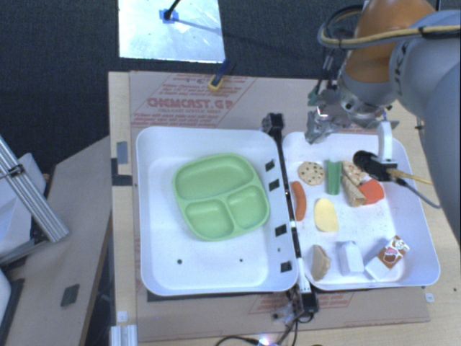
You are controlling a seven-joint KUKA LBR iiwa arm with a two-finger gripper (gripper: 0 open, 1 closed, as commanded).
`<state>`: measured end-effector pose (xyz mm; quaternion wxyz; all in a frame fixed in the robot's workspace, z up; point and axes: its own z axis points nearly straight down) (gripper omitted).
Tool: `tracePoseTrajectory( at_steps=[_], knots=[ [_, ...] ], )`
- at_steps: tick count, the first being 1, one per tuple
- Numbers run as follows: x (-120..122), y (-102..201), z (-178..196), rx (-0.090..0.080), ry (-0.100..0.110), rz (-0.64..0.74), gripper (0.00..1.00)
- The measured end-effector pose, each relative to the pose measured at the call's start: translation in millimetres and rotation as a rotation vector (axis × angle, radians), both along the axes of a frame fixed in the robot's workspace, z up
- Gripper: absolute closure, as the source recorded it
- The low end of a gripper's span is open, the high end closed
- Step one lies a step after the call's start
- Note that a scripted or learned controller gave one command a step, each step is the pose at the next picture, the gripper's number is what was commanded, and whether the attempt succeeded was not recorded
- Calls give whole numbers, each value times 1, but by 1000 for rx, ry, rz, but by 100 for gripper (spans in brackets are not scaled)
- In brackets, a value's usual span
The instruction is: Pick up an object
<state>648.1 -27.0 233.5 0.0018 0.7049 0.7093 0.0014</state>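
Counter's brown sheet reads "CHEMCAST GP"; gripper, grip impossible to tell, hangs above smooth white right bin's far-left corner.

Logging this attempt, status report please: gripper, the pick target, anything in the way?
Gripper above right bin's far inner corner, nothing seen held. Cookie and green block lie nearest, untouched. Path down to them looks open.

We see the arm cut off by the right and top edges. Print on the small carton is too small for us to read. The metal rail at left runs off the edge.
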Motion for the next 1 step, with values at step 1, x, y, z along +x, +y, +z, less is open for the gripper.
tracePoseTrajectory(
  at_steps=[1],
  knots=[
    [-4,1,-3,0,3,0,100]
  ],
)
